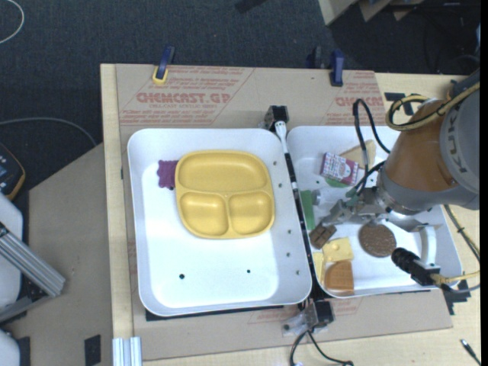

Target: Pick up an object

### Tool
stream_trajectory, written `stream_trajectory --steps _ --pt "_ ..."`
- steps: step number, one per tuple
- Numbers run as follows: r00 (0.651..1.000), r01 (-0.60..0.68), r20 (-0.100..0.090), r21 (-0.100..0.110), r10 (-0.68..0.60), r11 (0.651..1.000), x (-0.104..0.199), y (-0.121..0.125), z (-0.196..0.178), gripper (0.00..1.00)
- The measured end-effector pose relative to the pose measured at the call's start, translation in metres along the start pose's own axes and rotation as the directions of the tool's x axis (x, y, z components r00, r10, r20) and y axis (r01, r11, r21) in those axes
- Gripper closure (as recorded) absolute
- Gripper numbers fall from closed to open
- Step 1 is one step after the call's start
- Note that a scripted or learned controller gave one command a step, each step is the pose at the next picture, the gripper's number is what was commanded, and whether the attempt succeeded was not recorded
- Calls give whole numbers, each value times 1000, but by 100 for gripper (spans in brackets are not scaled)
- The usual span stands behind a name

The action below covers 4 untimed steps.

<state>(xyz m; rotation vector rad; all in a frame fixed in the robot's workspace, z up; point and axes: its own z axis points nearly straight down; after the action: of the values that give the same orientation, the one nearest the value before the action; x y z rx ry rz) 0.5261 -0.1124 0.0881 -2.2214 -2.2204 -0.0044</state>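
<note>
Brown disc (377, 239) near right bin's (450, 259) front edge: probably light, stiff; better taken by rim. Jaws' opening impossible to tell.

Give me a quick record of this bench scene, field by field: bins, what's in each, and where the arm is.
left bin: yellow divided tray, purple item at its left edge
right bin: pink packet, green item, brown disc, yellow block, orange block
arm: over the right bin
gripper: low among the items; jaws unclear
</note>
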Motion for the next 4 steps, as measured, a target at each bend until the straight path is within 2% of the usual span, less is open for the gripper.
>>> stream_trajectory --steps 1,2,3,4 --pt "1000 0 1 -11 0 1000 1 3 -12 100" --pt "1000 1 5 -4 -1 1000 -4 7 -56 100" --pt "1000 1 5 -6 -1 1000 -4 2 -118 100" --pt "1000 2 4 -4 -2 1000 -3 3 -138 100"
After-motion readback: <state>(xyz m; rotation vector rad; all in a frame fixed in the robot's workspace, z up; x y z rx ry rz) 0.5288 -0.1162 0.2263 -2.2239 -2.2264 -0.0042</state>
